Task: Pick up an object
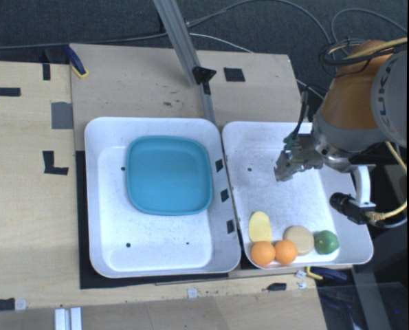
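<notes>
Near the right bin's front edge: a yellow piece, two orange balls, a beige lump, a green ball — clustered, some touching.
Gripper: over the right bin — jaw state cannot be told.
Left bin: blue plate.
</notes>
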Controlling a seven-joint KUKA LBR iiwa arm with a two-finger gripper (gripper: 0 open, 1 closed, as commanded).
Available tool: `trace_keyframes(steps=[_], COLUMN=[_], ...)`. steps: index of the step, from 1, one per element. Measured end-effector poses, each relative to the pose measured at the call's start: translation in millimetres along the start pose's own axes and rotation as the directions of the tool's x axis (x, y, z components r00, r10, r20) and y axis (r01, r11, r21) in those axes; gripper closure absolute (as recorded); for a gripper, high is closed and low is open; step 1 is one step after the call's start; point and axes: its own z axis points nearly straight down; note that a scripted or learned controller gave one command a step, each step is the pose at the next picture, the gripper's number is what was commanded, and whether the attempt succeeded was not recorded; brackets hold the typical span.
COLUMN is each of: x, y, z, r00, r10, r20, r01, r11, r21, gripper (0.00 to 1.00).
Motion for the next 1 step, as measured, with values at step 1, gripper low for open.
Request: trace_keyframes(steps=[1], x=[51.3], y=[12.0], z=[-6.7], r00=[1.0], r10=[-0.001], r20=[0.0], r01=[0.001], r11=[1.0], r21=[-0.001], gripper=[1.0])
